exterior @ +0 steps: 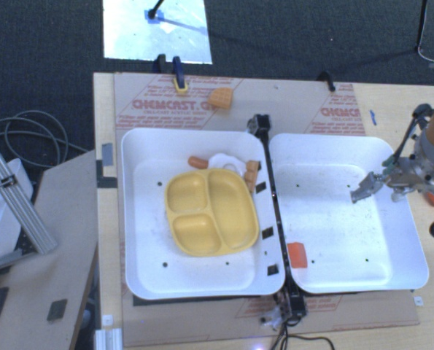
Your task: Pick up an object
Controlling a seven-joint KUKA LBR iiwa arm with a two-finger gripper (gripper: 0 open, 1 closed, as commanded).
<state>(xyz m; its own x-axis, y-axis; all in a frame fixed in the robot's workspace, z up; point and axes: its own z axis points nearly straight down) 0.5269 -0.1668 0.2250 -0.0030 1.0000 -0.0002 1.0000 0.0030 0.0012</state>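
1. A table (107,268) seen from above at a slant carries two shallow white bins side by side on a sheet of printed board.
2. The left bin (140,217) holds a yellow divided plate (209,211) with three compartments, lying near the bin's middle.
3. Just behind the plate lies a small orange sausage-shaped piece (198,162), beside a small white object (224,162) that the plate's far edge partly covers.
4. A small tan block (252,173) sits at the plate's far right corner, close to the bin's right wall.
5. Outside the bins, on the board behind the left bin, rests an orange waffle-like piece (220,98).
6. The right bin (333,268) holds a small orange-red block (297,254) near its front left corner.
7. The grey arm enters from the right, and its claw (362,192) hangs over the right side of the right bin, well apart from the orange-red block.
8. Whether the claw is wide or narrow cannot be told; nothing is seen between its fingers.
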